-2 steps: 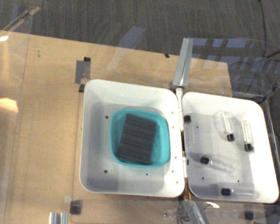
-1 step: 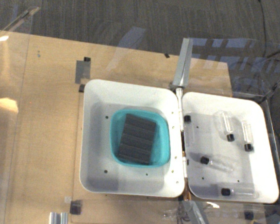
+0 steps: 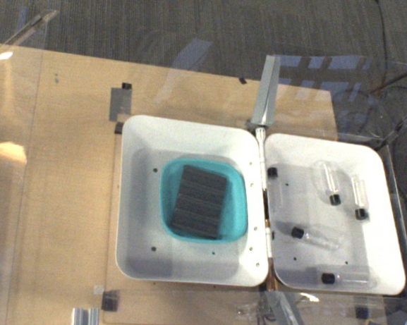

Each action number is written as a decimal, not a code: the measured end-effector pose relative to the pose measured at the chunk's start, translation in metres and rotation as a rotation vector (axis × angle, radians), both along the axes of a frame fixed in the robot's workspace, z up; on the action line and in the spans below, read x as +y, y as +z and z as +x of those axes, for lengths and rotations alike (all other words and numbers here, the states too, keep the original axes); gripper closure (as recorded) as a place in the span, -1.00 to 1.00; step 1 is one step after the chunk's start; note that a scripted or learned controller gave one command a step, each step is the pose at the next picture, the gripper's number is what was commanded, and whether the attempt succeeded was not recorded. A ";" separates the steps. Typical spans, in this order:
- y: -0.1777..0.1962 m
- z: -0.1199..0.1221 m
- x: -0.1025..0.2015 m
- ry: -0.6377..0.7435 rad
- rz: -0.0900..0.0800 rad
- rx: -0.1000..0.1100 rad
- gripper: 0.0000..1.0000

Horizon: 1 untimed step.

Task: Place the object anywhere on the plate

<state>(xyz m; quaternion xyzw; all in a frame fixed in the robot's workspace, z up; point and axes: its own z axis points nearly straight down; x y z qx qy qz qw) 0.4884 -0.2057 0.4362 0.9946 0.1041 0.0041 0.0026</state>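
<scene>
Standing over the pale wooden desk (image 3: 60,181), I see two shallow white bins side by side. In the left white bin (image 3: 125,208) sits a teal, rounded-square plastic plate (image 3: 167,190), and on it lies a dark grey ribbed rectangular block (image 3: 200,204), flat, a little askew, and well inside the plate's rim. The right white bin (image 3: 391,238) holds four clear plastic tubes with black caps, scattered apart: two near the back (image 3: 327,182) (image 3: 358,196), one near the middle (image 3: 317,237) and one along the front wall (image 3: 345,279).

If the block is the task's thing, as I take it to be, the placing step looks finished, since it rests wholly on the plate. How the jaws stand I cannot tell. What comes next calls for little, to my mind: the arm should keep clear of the left bin so that nothing nudges the block off. A knock against the plate is the only risk I would name.
</scene>
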 end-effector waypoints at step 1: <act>0.000 0.000 0.000 0.000 0.000 0.000 -1.00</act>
